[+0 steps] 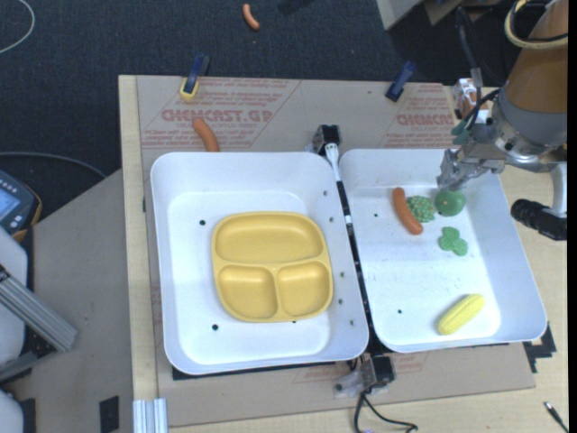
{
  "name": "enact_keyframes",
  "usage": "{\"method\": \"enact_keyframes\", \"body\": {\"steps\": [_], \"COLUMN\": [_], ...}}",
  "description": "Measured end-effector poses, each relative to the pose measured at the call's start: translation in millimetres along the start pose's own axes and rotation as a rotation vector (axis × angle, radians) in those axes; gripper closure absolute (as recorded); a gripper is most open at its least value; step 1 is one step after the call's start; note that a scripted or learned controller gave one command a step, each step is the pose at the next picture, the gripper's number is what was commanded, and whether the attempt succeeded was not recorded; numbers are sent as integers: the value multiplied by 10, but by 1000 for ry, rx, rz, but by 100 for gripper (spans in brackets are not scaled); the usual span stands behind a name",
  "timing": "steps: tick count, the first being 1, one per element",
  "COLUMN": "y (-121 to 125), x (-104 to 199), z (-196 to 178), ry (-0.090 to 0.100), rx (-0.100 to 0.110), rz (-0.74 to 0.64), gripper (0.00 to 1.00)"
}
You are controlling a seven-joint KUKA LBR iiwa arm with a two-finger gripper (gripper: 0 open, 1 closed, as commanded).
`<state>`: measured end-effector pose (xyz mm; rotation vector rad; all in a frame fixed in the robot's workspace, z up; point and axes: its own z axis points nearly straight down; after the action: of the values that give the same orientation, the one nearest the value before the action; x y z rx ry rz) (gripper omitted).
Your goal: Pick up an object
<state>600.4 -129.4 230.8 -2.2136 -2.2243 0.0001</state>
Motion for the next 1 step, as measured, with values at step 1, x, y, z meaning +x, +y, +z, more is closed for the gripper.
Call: {"method": "enact_keyframes", "body": {"steps": [1], "y": [-81], "x": [547], "z": [123], "ry": [1], "rx": [1], "rz": [-1], "gripper": [100]}}
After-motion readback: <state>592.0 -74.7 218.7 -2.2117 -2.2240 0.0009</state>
